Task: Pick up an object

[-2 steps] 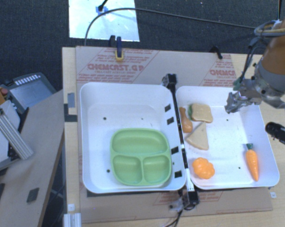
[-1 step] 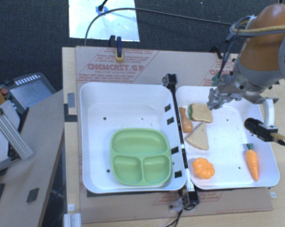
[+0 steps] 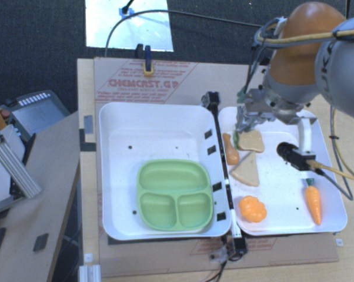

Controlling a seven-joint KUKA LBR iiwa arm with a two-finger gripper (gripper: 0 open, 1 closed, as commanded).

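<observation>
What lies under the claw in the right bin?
A tan toast slice sits below the claw, its upper left part covered by it. Whether they touch cannot be seen.

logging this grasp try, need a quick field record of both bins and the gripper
left bin: green divided plate
right bin: sausage, upper bread slice, lower bread slice, orange pumpkin, carrot
gripper: over the right bin's far left corner, at the upper bread slice's edge
grasp: cannot tell
</observation>
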